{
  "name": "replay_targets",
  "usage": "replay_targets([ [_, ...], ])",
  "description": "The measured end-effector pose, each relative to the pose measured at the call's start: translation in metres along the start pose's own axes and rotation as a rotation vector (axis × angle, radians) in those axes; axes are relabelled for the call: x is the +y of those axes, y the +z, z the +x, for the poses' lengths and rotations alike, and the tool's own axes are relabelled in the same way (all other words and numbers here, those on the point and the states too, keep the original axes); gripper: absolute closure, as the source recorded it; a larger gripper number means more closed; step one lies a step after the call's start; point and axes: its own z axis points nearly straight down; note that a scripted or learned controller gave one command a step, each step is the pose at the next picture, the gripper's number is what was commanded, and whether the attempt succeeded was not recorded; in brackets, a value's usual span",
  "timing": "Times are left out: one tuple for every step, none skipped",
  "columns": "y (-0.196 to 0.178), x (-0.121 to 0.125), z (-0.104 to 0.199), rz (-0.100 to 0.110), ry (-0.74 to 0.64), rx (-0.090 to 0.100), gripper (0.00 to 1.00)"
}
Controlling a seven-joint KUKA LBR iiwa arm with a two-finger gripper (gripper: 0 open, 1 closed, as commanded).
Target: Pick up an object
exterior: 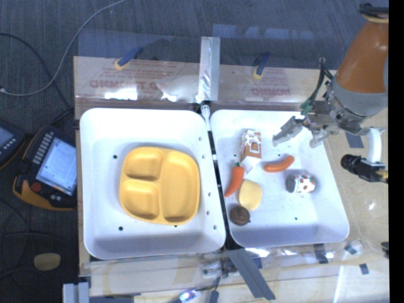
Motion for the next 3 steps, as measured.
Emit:
replay_targets([
  [0.046, 0.009, -0.064, 0.001, -0.001, -0.003, 0.00],
  [0.160, 0.023, -0.068, -0.004, -0.201, 0.000, 0.00],
  [0.165, -0.002, -0.009, -0.020, -0.370, -0.012, 0.00],
])
